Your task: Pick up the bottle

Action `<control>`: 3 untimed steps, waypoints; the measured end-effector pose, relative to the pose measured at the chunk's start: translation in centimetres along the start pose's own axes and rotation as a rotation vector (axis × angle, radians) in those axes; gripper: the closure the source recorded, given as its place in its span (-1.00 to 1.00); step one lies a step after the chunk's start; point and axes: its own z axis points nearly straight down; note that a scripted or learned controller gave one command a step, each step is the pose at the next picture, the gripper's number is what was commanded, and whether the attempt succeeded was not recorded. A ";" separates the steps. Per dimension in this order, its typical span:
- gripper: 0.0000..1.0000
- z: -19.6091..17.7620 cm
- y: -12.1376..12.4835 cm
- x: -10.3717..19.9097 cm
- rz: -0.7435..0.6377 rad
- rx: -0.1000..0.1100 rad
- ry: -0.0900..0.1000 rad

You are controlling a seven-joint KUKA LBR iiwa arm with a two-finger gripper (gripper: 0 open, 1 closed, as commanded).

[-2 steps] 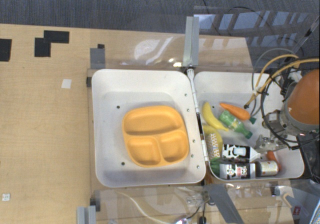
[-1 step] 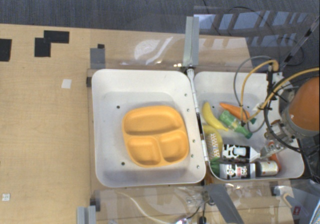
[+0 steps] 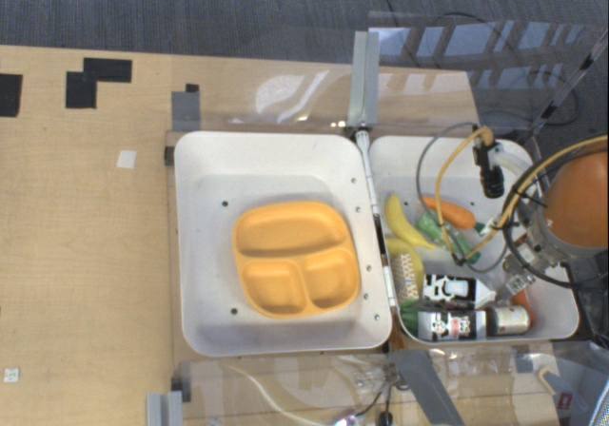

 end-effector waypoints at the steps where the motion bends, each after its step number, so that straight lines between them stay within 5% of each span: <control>1: 1.00 0.0 0.1 -1.6 -0.399 0.005 0.006; 2: 1.00 0.1 -0.8 1.7 -0.782 0.001 0.000; 3: -1.00 0.2 -0.8 1.7 -0.782 0.003 0.000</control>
